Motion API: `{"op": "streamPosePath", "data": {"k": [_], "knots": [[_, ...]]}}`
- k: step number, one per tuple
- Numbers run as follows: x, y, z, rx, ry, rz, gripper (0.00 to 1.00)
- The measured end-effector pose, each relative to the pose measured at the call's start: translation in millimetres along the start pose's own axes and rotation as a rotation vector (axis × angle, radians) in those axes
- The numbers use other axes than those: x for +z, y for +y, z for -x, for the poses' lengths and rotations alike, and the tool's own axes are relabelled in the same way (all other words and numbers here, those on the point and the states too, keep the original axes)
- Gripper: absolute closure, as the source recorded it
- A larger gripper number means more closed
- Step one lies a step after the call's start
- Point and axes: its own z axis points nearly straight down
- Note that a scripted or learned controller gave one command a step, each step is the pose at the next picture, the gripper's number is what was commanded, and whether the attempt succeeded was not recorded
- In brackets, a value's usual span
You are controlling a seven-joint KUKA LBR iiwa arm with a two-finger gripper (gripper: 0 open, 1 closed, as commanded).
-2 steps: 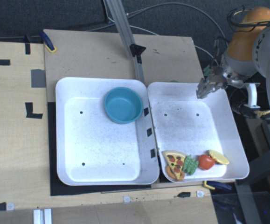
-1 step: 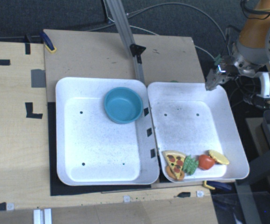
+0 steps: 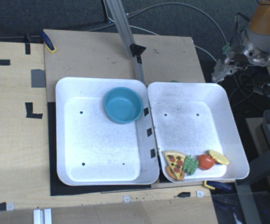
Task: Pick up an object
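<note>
A blue bowl (image 3: 122,105) sits in the left bin (image 3: 74,139), near its back right corner. Along the front edge of the right bin (image 3: 218,101) lie a pizza slice (image 3: 174,164), a green leafy piece (image 3: 190,164), a red tomato (image 3: 206,162) and a yellow piece (image 3: 218,157). My gripper (image 3: 222,71) hangs off the bench beyond the right bin's back right corner, well away from every object. Nothing shows between its tips.
A grey metal pole (image 3: 125,29) slants down from the top to the seam between the bins. Cables (image 3: 204,17) loop across the dark floor at the back. Black tape marks (image 3: 32,111) lie on the wooden bench to the left.
</note>
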Motion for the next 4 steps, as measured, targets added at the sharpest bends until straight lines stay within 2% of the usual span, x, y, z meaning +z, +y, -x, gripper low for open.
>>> {"op": "streamPosePath", "data": {"k": [2, 4], "knots": [[23, 9, -111, -0.004, 0.002, -0.005, 1.00], [28, -11, -226, -0.004, 0.002, -0.005, 1.00]]}}
